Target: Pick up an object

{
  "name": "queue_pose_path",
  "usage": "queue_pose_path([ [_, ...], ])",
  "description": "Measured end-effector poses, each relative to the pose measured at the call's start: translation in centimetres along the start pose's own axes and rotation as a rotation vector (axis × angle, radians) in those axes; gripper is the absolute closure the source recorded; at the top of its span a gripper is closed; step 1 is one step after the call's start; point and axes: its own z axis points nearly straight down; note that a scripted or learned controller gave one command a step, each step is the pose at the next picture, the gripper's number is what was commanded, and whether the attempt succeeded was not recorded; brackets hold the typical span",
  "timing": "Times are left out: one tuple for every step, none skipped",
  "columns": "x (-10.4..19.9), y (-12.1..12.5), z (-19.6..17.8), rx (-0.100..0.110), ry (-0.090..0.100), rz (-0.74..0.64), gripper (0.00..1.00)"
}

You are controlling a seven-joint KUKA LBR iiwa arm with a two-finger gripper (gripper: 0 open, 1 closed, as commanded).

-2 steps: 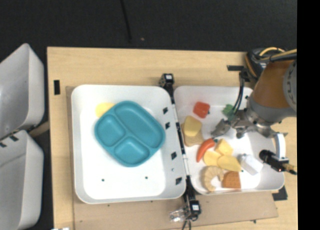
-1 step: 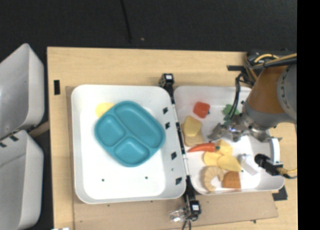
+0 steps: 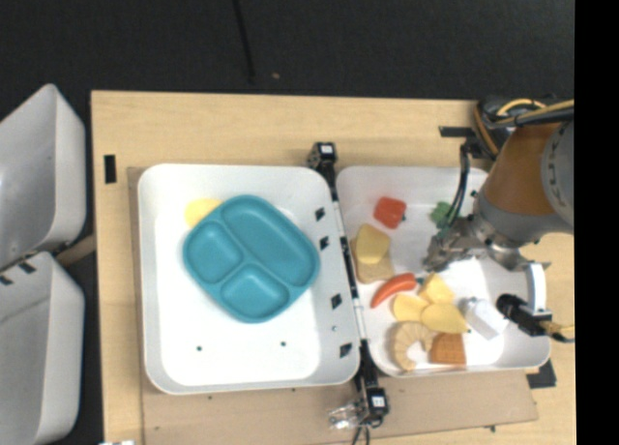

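My gripper (image 3: 437, 253) hangs low over the middle of the right bin (image 3: 418, 183), reaching in from the right. Just below its tip lie a red-orange pepper (image 3: 394, 288) and several yellow food pieces (image 3: 435, 291). A tan block (image 3: 372, 245) lies to its left. A small red piece (image 3: 390, 210) and a green piece (image 3: 442, 211) sit further back. Nothing shows between the gripper's tips.
At the right bin's front lie a pale ridged piece (image 3: 411, 341), an orange-brown block (image 3: 447, 348) and a white piece (image 3: 479, 318). The left bin (image 3: 164, 337) holds a blue compartment plate (image 3: 250, 256) with a yellow object (image 3: 200, 209) at its far left edge.
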Motion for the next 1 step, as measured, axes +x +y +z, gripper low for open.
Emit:
queue_pose_path([
  [-0.53,-0.44,-4.52,-0.001,0.000,-0.004,1.00],
])
